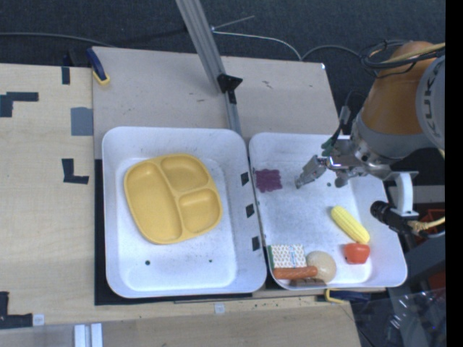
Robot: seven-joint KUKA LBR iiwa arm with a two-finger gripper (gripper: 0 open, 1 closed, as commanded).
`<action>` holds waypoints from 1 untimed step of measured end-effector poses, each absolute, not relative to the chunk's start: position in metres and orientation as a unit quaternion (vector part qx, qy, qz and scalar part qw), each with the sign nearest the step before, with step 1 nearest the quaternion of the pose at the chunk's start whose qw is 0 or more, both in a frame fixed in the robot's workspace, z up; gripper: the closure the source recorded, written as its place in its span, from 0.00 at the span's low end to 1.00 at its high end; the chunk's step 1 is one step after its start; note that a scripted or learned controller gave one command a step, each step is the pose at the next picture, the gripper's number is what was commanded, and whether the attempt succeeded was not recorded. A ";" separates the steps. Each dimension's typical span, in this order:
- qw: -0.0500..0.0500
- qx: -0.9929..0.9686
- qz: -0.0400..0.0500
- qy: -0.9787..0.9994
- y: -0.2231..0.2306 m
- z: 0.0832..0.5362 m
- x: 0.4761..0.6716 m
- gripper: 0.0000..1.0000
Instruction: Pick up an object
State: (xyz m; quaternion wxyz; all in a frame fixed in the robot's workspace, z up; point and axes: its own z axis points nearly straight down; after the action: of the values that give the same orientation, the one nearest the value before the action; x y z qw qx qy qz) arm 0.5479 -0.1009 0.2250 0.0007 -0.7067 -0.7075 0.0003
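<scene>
Camera view: arm (pixel 405 100) comes in from the right, with its gripper (pixel 312 173) over the upper middle of the right bin (pixel 289 144). Fingers look slightly parted, nothing between them; they are small at this angle, so the exact gap is hard to read.

Right bin contents:
- purple block (pixel 268 180) near the left wall, just left of the gripper and apart from it
- corn cob (pixel 350 224) toward the right side, lying at a slant
- tomato (pixel 356 253) just below the corn
- pale round thing (pixel 322 264) at the front edge, could be an egg or an onion
- carrot (pixel 294 272) along the front wall, touching the pale round thing
- checkered packet (pixel 288 254) just above the carrot

Left bin (pixel 116 194) holds a yellow divided plate (pixel 172 197) with three compartments, lying flat.

Metal pole (pixel 205 38) runs from the top down to the seam between the bins.
</scene>
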 end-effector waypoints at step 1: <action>-0.002 -0.706 -0.002 -0.708 -0.091 0.263 0.652 0.00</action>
State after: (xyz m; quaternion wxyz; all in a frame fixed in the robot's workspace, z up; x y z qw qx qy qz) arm 0.6519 -0.0907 0.2630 -0.0023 -0.7058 -0.7084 -0.0018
